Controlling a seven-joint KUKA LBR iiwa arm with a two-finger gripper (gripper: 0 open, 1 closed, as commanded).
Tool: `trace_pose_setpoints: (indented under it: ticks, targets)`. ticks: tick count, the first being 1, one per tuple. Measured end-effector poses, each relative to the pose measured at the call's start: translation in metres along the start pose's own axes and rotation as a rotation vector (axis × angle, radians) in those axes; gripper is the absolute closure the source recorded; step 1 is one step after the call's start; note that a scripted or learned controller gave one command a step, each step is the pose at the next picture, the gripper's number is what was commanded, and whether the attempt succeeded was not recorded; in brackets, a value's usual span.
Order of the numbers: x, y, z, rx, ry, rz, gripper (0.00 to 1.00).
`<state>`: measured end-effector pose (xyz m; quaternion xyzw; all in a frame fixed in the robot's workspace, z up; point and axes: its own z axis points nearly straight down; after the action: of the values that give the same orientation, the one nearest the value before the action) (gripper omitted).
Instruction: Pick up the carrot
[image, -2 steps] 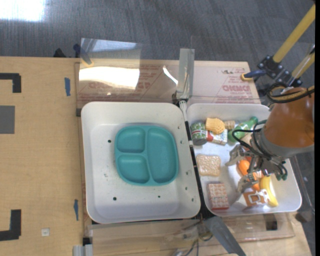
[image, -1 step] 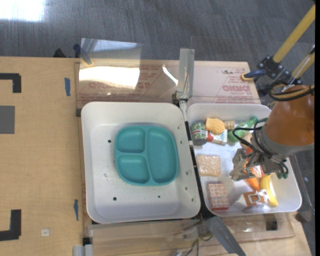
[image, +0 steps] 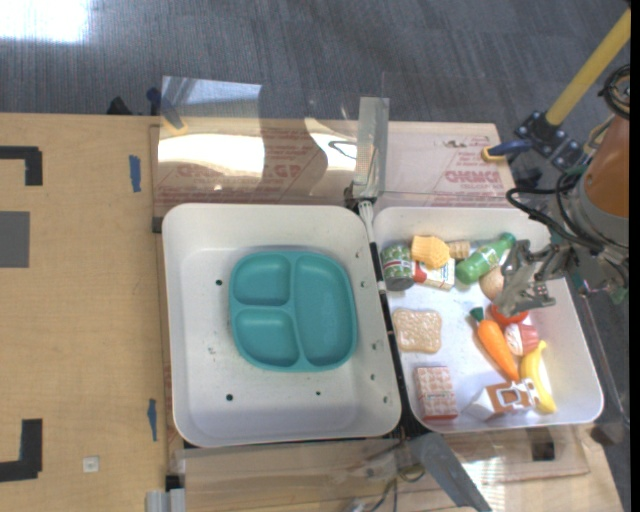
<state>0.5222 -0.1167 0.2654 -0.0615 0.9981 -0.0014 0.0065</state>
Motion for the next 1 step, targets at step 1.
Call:
trace_pose_setpoints:
  ticks: [1]
  targets:
    - [-0.0127,-0.0984,-0.0662,0.003,0.002,0.053,1.00]
